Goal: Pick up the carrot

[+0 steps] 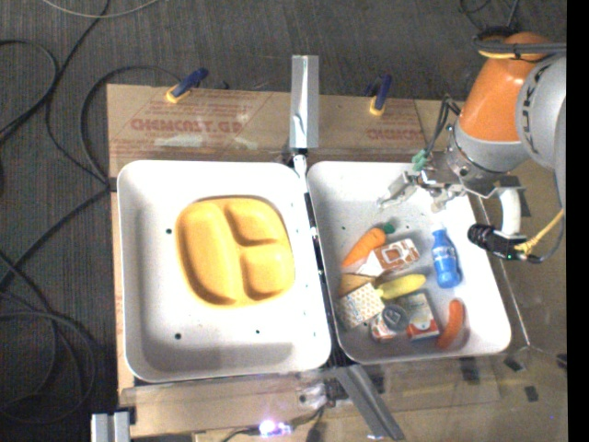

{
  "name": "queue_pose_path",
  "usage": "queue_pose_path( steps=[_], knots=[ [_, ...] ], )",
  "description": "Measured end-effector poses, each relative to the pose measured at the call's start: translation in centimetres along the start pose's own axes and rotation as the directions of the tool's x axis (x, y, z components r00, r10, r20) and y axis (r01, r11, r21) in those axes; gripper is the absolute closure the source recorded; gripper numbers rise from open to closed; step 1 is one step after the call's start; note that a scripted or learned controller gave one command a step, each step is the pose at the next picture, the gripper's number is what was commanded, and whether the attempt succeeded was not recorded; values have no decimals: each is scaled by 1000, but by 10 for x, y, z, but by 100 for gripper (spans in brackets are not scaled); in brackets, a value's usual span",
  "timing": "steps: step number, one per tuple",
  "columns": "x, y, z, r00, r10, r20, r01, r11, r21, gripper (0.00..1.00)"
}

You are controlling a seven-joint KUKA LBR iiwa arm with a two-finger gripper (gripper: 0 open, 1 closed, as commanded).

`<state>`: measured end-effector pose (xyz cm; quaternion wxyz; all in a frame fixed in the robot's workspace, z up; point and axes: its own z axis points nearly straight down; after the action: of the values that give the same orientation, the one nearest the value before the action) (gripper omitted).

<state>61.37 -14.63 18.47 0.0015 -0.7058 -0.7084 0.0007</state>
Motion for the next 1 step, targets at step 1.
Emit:
queue_pose_path(
  steps=[1],
  knots=[
    [-14, -16, 1, 982, -186, 3, 186, 982, -1, 0]
  ],
)
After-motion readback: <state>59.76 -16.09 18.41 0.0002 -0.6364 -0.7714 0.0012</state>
